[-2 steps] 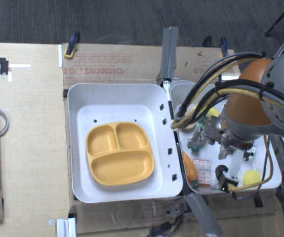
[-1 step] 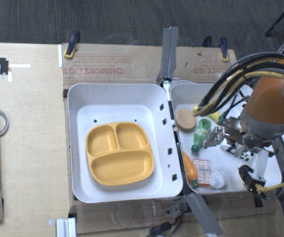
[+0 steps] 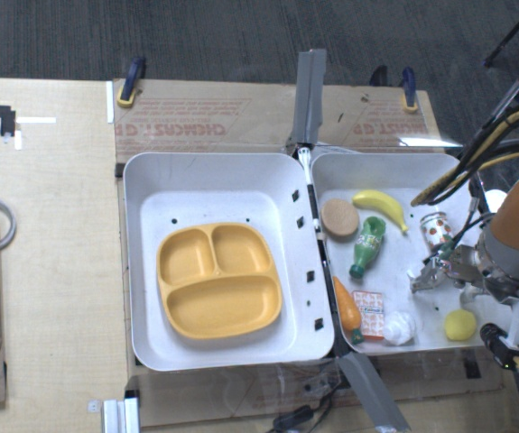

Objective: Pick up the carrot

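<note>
One carrot (image 3: 347, 307) lies against the right bin's (image 3: 394, 164) near-left wall, long axis running near to far, leafy end nearest. Beside it sit a small packet (image 3: 368, 308) and white wad (image 3: 399, 328). Farther right, the gripper (image 3: 428, 274) hovers; its finger spread cannot be told. Carrot lies left and slightly nearer.

Dark grey carpet floor (image 3: 196, 16) lies beyond the pale wooden bench (image 3: 42, 242).

Arm reaching in from the right

The grey arm (image 3: 512, 233), orange band above its wrist, extended leftward and downward, with the gripper (image 3: 426, 276) held low at its end.
</note>
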Action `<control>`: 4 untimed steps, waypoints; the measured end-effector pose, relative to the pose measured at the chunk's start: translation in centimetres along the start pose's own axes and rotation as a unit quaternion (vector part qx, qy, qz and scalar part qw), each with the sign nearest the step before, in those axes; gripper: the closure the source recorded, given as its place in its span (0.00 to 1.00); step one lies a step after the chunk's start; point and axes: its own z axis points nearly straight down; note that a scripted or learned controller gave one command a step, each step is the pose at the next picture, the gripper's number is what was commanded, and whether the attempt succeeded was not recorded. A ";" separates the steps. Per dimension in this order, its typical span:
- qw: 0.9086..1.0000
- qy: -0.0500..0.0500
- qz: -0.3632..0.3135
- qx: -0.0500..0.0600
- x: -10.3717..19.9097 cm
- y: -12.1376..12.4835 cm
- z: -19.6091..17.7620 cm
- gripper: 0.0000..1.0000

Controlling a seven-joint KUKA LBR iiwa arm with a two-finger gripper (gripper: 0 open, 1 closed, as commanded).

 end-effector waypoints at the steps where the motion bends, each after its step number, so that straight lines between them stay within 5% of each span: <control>1: 0.999 -0.001 0.037 0.001 7.0 -0.1 -9.7 0.00; 2: 0.995 -0.001 -0.103 0.001 17.0 -3.1 -9.9 0.00; 3: 0.985 -0.001 -0.172 0.000 16.5 -0.6 -11.1 0.00; 4: 0.987 -0.001 -0.158 0.001 12.4 -3.4 -9.9 0.00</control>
